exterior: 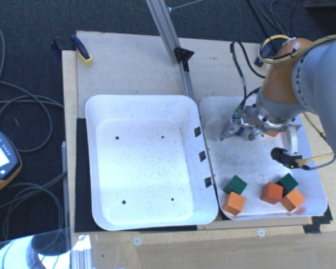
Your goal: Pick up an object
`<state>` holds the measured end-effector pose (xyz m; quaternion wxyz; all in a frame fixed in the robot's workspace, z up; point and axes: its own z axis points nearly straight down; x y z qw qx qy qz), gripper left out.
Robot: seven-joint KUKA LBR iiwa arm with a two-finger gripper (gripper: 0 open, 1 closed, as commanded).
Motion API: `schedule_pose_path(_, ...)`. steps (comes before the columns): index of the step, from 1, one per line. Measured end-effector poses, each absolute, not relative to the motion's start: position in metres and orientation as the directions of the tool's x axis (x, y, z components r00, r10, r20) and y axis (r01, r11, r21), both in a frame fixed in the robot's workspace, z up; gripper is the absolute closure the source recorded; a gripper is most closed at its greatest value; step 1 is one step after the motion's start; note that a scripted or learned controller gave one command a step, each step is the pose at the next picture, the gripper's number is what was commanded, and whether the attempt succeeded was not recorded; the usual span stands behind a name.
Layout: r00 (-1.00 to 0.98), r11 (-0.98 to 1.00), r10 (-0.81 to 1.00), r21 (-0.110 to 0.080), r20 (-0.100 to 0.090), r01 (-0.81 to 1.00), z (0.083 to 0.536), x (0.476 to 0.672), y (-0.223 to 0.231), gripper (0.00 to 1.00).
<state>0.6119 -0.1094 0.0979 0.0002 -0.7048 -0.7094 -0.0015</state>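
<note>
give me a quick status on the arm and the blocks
Gripper over right bin, far end, holding nothing visible. Blocks clustered at near end, untouched. Nothing in the way between them.

A metal pole [165,24] leans over the desk [129,66]. A yellow-blue tool [81,48] lies at its far left corner. Cables [22,111] lie on the floor.

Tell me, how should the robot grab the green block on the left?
Probably from straight above. The green block touches an orange block on its near side, so the tool could pinch its left and right faces, which look free. The bin wall on the left leaves limited room.
</note>
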Motion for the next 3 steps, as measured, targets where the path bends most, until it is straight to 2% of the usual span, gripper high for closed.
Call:
schedule_pose_path(1,-0.002,0.002,1.000,-0.012,0.009,1.000,0.099,0.638,-0.185,0.00)
schedule_pose_path(2,-0.004,0.004,1.000,-0.011,0.006,1.000,0.099,0.638,-0.182,0.00)
schedule_pose_path(3,-0.008,0.008,1.000,0.004,0.000,1.000,0.100,0.677,-0.092,0.00)
